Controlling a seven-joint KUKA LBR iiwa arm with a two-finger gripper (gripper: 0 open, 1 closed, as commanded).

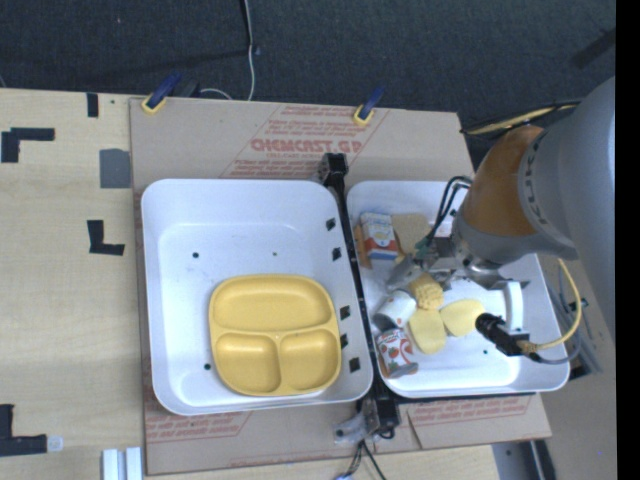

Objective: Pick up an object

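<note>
- Camera view: two white bins stand side by side on a brown cardboard sheet (290,143), which is fixed at its far edge with two clamps (160,95).
- The left bin (165,218) holds one yellow divided plate (274,332) with three compartments. It lies flat in the near half, close to the wall between the bins.
- The right bin (480,373) holds all the small things, crowded in its left half.
- A small orange and white carton (377,236) lies at the far left, and a tan flat piece (411,228) is just beside it.
- A white cup (397,308) lies on its side near the dividing wall, and a red and white carton (397,351) lies near the front wall.
- Three yellow pieces are close together in the middle: a small lumpy one (428,291), a pale one (429,334) below it, and a rounder one (461,316) to the right.
- The arm (560,183) reaches in from the right, and its orange band (497,193) is above the right bin's far half.
- The wrist bends down towards the pile.
- The gripper (421,265) is low among the things, just above the small lumpy yellow piece and near the cup.
- Whether the gripper is wide, narrow or holding something, I cannot tell, because the wrist covers it.
</note>
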